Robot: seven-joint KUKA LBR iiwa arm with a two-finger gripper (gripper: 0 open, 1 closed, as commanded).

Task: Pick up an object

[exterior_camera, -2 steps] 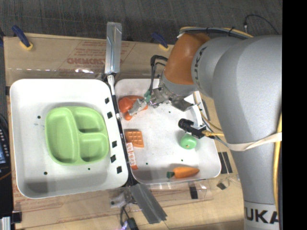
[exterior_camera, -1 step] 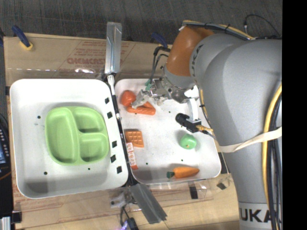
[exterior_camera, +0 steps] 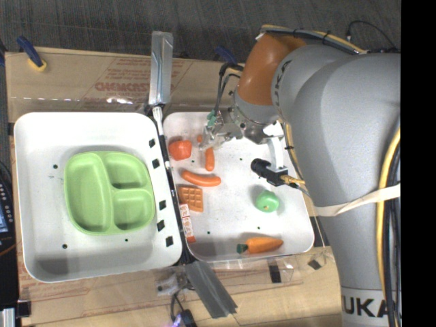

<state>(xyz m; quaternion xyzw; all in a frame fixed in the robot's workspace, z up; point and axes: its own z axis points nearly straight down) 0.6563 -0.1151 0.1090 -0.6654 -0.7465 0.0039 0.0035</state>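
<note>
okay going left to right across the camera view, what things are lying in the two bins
Green divided plate in the left bin → in the right bin: orange waffle piece → carrot. The rest overlap sideways, so their order is unclear.

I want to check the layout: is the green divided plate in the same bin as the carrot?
No, the green divided plate lies in the left bin, while the carrot lies in the right bin.
</note>
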